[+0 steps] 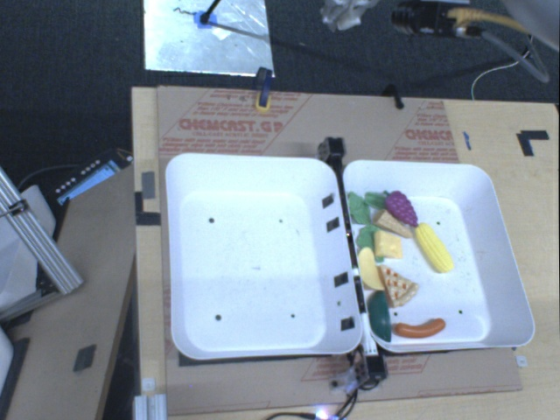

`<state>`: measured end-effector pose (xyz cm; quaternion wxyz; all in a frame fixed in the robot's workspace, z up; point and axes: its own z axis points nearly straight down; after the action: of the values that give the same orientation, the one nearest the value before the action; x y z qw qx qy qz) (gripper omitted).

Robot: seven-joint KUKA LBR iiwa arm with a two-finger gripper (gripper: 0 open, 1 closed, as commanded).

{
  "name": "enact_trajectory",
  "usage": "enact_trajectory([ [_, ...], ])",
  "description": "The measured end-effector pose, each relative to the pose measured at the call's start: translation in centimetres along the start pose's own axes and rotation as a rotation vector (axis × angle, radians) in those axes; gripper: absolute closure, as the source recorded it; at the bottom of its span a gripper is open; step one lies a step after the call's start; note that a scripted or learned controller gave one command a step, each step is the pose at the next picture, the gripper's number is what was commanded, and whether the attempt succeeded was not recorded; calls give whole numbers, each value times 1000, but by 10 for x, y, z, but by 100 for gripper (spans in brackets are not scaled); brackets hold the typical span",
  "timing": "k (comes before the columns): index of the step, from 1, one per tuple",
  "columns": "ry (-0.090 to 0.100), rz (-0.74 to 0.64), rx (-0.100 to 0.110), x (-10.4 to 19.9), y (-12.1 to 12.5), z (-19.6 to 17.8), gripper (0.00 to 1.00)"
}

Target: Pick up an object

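Note:
The right bin [499, 234] holds several toy foods along its left side: purple grapes [401, 206], a yellow corn cob [434, 247], green leaves [359, 206], a yellow cheese block [390, 247], a pizza slice [398, 285], a green pepper [379, 317] and an orange-red sausage [420, 327]. My gripper [348, 9] hangs high at the top edge of the camera view, well behind the bins and far from every toy. It looks blurred and nothing shows between its parts.
The left bin [184, 234] sits beside the right one, joined by a black hinge strip [343, 234]. Both rest on a cardboard sheet [227, 125]. A foil sheet [208, 24] lies at the back left and a yellow clamp [262, 94] at the back edge. An aluminium frame [35, 243] stands at the left.

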<state>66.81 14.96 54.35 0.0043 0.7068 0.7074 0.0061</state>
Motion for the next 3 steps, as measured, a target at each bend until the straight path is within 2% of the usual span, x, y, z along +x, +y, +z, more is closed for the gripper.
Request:
enact_trajectory([
  [1, 1, -11, 13, 91, -1, 9, 100],
  [2, -5, 8, 14, -4, 1, 20, 100],
  [3, 1, -11, 12, 91, -1, 17, 100],
])
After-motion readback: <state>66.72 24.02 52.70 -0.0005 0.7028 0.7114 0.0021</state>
